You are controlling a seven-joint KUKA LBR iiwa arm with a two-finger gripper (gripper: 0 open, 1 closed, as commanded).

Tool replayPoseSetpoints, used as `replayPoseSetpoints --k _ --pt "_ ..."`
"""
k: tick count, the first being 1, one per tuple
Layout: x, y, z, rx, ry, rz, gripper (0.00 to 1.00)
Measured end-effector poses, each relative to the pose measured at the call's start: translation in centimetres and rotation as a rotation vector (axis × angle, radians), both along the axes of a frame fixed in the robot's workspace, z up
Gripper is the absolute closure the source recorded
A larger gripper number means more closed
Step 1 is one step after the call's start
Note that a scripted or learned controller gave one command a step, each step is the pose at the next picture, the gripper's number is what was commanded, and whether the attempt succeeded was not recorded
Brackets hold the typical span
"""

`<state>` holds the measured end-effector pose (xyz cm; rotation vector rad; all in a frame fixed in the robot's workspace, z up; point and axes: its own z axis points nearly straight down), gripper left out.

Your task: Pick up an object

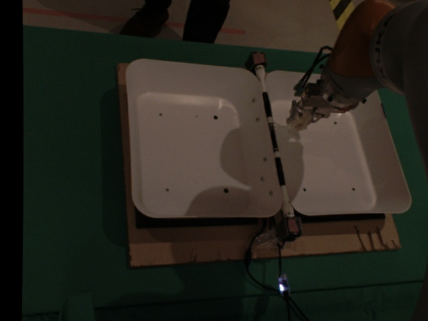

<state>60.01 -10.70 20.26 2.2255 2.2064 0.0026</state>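
The gripper (pixel 298 119) hangs low over the upper left part of the right bin (pixel 374 179), close to the divider between the bins. The grey arm with its orange band (pixel 358 35) reaches in from the upper right. Just below the gripper a small pale shape (pixel 293 135) lies on the bin floor, too dim to identify. I cannot tell whether the gripper touches it. The left bin (pixel 144 146) shows a few tiny dark specks on its floor.
A thin black-and-white bar (pixel 273 139) runs between the two bins. The bins rest on a brown board (pixel 200 249) on the green bench. A cable with a small lit light (pixel 282 285) lies in front. A person's legs (pixel 200 9) stand behind the bench.
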Motion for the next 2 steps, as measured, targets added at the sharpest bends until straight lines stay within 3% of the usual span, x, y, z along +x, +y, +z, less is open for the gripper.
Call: replayPoseSetpoints --k 2 --pt "1.2 -1.0 10.8 0.001 -0.002 0.005 1.0"
